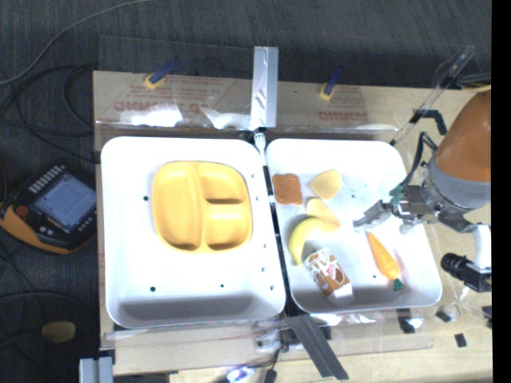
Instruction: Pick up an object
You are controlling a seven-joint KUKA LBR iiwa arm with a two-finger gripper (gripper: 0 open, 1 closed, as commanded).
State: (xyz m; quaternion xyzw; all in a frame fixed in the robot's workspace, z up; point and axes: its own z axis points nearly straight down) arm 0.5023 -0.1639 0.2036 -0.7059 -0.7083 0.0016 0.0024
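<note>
While the tool (374, 216), its grip state impossible to tell, hovers in the right bin (415, 282) just above the carrot (383, 258), a slanted descent could nudge that carrot against the wall and miss.

End effector (374, 216), apparently spread, low.

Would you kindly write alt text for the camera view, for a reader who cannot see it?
A grey arm's gripper hovers over the right white bin, which holds a carrot, a banana, a brown square, two pale yellow pieces and a small carton. The left bin holds a yellow divided tray.
</note>
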